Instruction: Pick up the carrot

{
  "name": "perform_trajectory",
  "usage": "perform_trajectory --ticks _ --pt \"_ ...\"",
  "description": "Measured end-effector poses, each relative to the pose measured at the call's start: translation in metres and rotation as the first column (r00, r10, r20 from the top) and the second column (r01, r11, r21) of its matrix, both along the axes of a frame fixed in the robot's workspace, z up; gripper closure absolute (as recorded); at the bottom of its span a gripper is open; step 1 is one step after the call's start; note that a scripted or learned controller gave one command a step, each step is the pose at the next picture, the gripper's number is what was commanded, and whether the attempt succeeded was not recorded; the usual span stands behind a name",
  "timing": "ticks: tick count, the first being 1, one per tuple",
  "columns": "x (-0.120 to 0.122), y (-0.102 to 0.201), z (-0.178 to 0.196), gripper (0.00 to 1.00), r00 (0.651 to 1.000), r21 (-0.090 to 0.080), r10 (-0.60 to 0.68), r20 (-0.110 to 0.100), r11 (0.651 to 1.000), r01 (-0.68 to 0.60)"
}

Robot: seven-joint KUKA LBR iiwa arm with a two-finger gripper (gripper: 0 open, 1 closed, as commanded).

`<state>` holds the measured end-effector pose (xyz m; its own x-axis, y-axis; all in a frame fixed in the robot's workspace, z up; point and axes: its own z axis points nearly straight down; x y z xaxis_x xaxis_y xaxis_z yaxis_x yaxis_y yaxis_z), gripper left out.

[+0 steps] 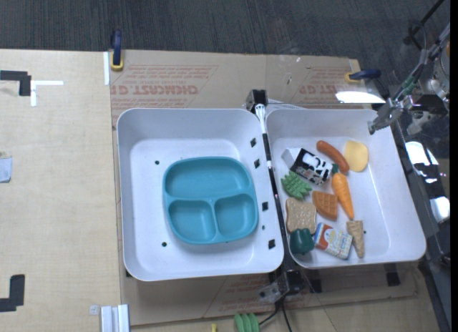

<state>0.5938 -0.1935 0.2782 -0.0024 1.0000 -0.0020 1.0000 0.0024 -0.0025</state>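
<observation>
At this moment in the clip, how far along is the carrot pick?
Nothing looks done: the carrot lies in the right bin among the other toy food, beside the waffle. In hand: the pincer sits at that bin's upper right edge, away from the carrot. Left: reaching it, gripping and lifting.

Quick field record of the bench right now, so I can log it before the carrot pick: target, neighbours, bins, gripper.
target: carrot, lying in the right bin, untouched
neighbours: sausage above it, waffle at its left, yellow piece to its upper right
also in right bin: black-and-white box, green leaf, bread slice, small carton
left bin: blue divided plate
gripper: over the right bin's upper right corner, apart from the carrot; open or shut not readable
</observation>
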Motion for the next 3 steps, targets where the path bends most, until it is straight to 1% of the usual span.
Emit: perform_trajectory --ticks 1,2,3 --pt "-0.007 -0.002 -0.128 0.0 0.988 0.001 0.158 0.001 0.988 -0.158" --pt "-0.039 0.031 -0.186 0.0 0.981 0.0 0.195 0.004 0.981 -0.195" --pt "-0.038 0.03 -0.177 1.0 0.982 -0.001 0.19 0.006 0.982 -0.19"
